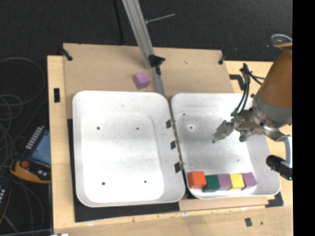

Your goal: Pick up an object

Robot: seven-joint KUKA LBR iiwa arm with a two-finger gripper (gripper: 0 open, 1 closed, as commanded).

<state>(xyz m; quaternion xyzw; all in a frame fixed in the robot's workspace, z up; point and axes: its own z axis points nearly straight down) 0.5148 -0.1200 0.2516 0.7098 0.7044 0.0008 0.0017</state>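
Note:
Along the front wall of the right bin (206, 107) sits a row of small blocks: orange (197, 179), green (212, 182), purple (224, 181), yellow (237, 181) and another purple (249, 179). My gripper (231, 133) hangs above the middle of this bin, well behind the row. It is open, its two fingers spread apart with nothing between them. The orange-banded arm comes in from the right edge.
A lone purple block (142, 80) lies on the bench behind the left bin (123, 146). A slanted metal post (142, 33) rises from the back, between the bins. Cables and a handheld controller (34, 156) lie off the bench's left side.

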